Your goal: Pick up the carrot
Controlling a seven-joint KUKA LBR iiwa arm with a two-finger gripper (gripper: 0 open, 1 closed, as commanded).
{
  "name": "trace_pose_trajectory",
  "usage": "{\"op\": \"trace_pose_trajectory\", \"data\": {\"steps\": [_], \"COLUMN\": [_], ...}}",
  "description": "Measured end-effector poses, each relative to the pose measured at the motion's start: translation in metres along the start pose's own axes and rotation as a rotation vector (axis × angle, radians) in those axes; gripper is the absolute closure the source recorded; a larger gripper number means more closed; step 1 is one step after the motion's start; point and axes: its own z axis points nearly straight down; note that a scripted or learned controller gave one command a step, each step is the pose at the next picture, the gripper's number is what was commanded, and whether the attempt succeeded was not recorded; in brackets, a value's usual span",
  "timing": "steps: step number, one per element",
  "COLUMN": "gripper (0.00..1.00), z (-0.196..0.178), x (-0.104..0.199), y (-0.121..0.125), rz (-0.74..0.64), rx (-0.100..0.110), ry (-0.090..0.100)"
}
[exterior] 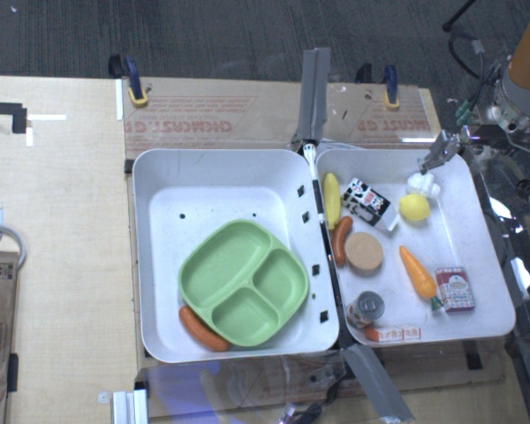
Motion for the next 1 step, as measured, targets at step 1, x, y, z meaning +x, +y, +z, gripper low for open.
{"op": "trace_pose_trajectory", "data": {"steps": [1], "gripper": [0.00], "z": [0.1747], "x": [0.0231], "y": [-0.0778], "rz": [-0.174], "rx": [-0.001], "ry": [0.001]}}
